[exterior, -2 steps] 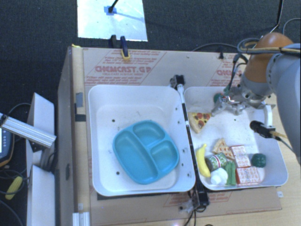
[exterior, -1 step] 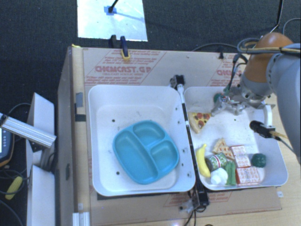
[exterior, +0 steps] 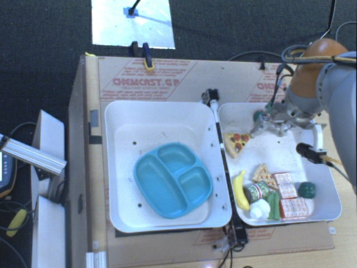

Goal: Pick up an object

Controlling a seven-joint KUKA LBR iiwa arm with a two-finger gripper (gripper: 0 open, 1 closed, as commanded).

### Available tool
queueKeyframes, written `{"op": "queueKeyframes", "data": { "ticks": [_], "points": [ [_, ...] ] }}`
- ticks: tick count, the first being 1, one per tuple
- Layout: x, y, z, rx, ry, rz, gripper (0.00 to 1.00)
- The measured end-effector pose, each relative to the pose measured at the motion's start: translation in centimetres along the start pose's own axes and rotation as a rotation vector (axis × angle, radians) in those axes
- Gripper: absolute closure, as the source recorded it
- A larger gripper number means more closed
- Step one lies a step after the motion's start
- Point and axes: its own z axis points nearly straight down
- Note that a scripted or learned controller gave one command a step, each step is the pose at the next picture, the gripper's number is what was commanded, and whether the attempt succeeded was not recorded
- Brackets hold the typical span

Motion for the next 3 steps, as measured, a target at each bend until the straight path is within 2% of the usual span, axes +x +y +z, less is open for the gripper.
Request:
{"op": "queueKeyframes", "data": {
  "ticks": [3],
  "points": [
    [0.12, 0.01, 0.0, -0.001, 0.0, 0.001, 0.0]
  ]
}}
